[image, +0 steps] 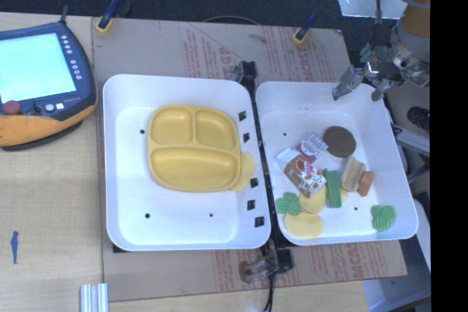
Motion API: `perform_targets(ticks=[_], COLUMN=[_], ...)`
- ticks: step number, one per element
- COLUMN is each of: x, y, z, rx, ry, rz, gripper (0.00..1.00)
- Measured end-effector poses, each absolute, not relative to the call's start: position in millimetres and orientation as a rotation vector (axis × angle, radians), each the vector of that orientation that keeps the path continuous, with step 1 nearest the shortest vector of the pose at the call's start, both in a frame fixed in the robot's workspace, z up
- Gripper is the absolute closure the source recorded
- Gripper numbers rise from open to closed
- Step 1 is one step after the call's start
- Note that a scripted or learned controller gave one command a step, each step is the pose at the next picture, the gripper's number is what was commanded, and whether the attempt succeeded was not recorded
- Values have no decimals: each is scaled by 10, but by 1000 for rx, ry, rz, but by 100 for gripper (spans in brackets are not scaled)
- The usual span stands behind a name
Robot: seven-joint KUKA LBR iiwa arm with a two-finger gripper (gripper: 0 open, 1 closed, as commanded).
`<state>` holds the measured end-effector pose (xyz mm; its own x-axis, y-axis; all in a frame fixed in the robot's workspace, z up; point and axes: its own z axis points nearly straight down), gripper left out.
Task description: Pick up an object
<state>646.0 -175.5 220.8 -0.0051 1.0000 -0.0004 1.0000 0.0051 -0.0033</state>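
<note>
toys [325, 175] clustered, bin's far end [307, 102] free

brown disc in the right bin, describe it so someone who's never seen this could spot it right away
Start at the right-hand white bin, the one holding a cluster of small toy food pieces. The brown disc lies at the top of that cluster, nearest the bin's far wall, beside a small printed packet. It is the one dark, plain, round piece; its neighbours are yellow, green, tan or printed.

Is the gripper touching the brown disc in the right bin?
Apart. The camera view shows the gripper over the bin's far rim, with bare white floor between it and the brown disc.
</note>
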Motion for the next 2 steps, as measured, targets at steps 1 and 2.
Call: perform_targets(ticks=[1, 2], x=[6193, 5896], y=[-1864, -1346], z=[1061, 984], rx=[-2221, -2226], ry=[-2228, -2237], rz=[-1, -7], gripper=[0, 0])
